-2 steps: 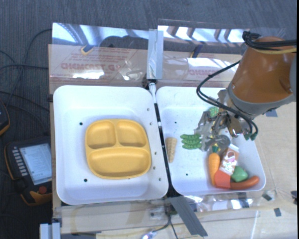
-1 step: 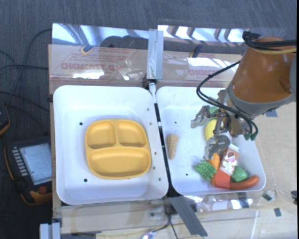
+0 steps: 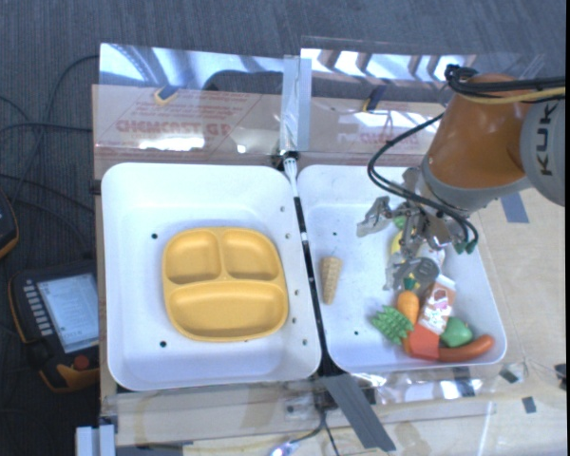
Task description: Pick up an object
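Toy food is lying heaped at the near corner of the right bin (image 3: 475,283): a red pepper (image 3: 453,349), a carrot (image 3: 408,306), a green leafy piece (image 3: 391,324). Beside it, an ice-cream cone (image 3: 331,277) is resting by the divider. A yellow divided plate (image 3: 226,283) is sitting in the left bin (image 3: 133,255). Farther back, the hand (image 3: 410,245) is hanging just above the heap, spread fairly wide and gripping nothing.

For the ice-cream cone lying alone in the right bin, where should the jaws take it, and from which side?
Probably across the middle of the ice-cream cone, coming straight down from above. It lies flat on the right bin floor, long axis running near to far, close to the dividing wall but apart from the toy pile, so closing left-to-right across its width looks feasible, though the wall side is tight.
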Tool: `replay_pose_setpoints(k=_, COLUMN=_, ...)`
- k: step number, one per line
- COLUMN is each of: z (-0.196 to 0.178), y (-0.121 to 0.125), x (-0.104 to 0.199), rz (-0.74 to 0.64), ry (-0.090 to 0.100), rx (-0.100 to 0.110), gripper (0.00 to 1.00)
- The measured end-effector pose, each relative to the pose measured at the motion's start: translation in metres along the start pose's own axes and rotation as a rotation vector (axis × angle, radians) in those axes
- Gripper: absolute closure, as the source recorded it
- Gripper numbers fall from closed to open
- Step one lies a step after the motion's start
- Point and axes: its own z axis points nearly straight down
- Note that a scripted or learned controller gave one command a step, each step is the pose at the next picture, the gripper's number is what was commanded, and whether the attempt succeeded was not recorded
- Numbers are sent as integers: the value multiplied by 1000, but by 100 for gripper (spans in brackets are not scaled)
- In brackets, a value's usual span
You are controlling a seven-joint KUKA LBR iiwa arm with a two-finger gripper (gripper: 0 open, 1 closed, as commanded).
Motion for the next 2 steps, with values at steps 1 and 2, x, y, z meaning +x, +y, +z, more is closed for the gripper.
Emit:
replay_pose_setpoints(k=1, z=67, y=-53, x=31, rz=-153, ry=-9, rx=2, gripper=0)
replay_pose_setpoints(k=2, z=56, y=-53, x=29, rz=-151, ry=-15, rx=4, gripper=100)
